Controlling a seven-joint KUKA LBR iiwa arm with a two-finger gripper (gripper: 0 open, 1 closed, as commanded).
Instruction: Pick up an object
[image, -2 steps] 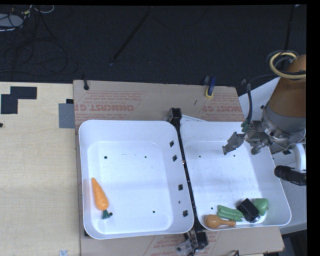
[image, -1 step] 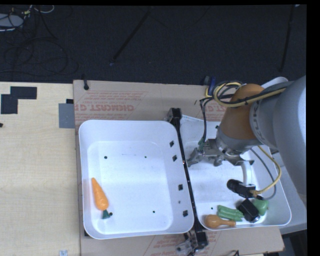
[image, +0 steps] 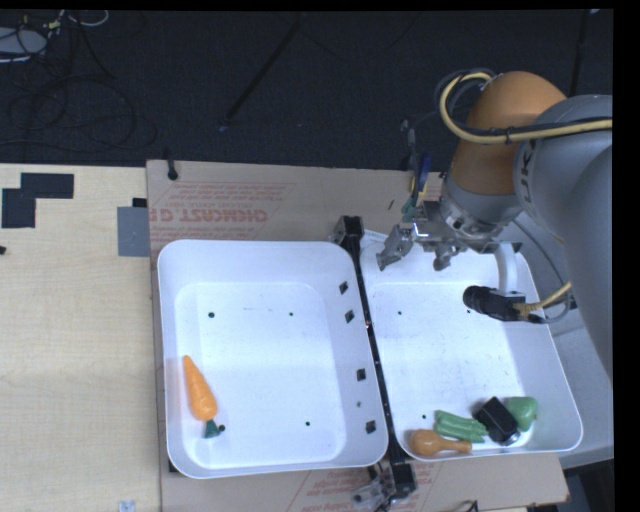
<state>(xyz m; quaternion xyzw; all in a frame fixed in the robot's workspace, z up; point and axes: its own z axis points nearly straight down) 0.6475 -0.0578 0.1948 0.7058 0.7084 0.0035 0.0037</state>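
A grey robot arm (image: 570, 200) with an orange band (image: 512, 110) above its wrist reaches in from the upper right of the frame. It holds its end effector (image: 414, 255) over the top rim of the right-hand bin (image: 560, 372), close to that bin's upper-left corner. The two fingers stand apart with nothing between them, well clear of every object below.

The things to be picked lie in two groups. In the left bin (image: 166, 300), an orange toy carrot (image: 199, 388) rests alone near the lower-left corner. It lies roughly lengthwise along the bin's left wall, with its dark green stalk end pointing toward the bottom of the frame.

Four pieces crowd the lower-right corner of the right-hand bin. A black block (image: 497, 420) sits tilted between a long green piece (image: 458, 425) on its left and a rounder green piece (image: 523, 407) on its right, touching or overlapping both. An orange-yellow, pear-shaped piece (image: 437, 443) lies just below the long green one, against the bin's bottom wall.

The two shallow white bins sit side by side, their inner rims meeting along a dark strip (image: 362, 340) down the centre of the frame. Beneath them lies a brown cardboard sheet (image: 260, 190) with red lettering, which rests on a pale wooden counter (image: 70, 340). A black patch (image: 38, 195) and a grey patch (image: 131, 230) mark the counter at the upper left.
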